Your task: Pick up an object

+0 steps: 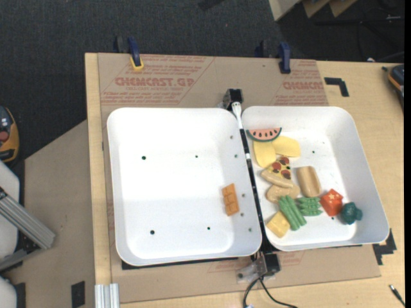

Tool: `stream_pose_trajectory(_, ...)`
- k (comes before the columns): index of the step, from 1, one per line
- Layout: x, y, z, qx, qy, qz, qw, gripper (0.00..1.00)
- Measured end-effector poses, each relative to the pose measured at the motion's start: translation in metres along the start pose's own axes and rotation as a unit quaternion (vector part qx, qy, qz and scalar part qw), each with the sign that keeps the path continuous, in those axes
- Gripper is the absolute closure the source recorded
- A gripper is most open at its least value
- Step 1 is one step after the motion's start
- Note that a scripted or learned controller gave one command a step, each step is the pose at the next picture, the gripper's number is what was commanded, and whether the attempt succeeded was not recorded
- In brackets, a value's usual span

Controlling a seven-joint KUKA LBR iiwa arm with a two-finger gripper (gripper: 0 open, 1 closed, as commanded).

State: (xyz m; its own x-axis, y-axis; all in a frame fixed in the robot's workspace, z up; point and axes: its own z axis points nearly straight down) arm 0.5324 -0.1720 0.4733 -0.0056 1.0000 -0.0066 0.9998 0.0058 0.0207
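Near the left bin's (pixel 128 172) right wall lies an orange block (pixel 230 199), probably rigid, light plastic; I would pinch its long sides. Gripper state: I cannot tell.

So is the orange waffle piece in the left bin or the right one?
In the left bin: the orange waffle piece lies alone near its right wall, apart from the toy food pile next door.

Left bin (pixel 128 133): one orange waffle piece (pixel 230 199), lying flat near the right edge, toward the front.

Right bin (pixel 347 133): toys clustered along the left edge. Watermelon slice (pixel 264 133) at the back; yellow cheese pieces (pixel 275 150); pizza slice (pixel 279 167); bread roll (pixel 309 181); green beans (pixel 294 210); red piece (pixel 331 202); broccoli (pixel 350 213) nearest the front right corner.
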Motion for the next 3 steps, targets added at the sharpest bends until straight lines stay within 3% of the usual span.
stream_pose_trajectory(1, 0.074, -0.034, 0.1, 0.016, 0.005, 0.0, 0.9999, 1.0)
stream_pose_trajectory(2, 0.112, -0.044, -0.068, 0.001, 0.003, 0.0, 1.0, 1.0)
stream_pose_trajectory(3, 0.203, -0.04, 0.076, 0.018, 0.004, -0.002, 0.9998, 1.0)
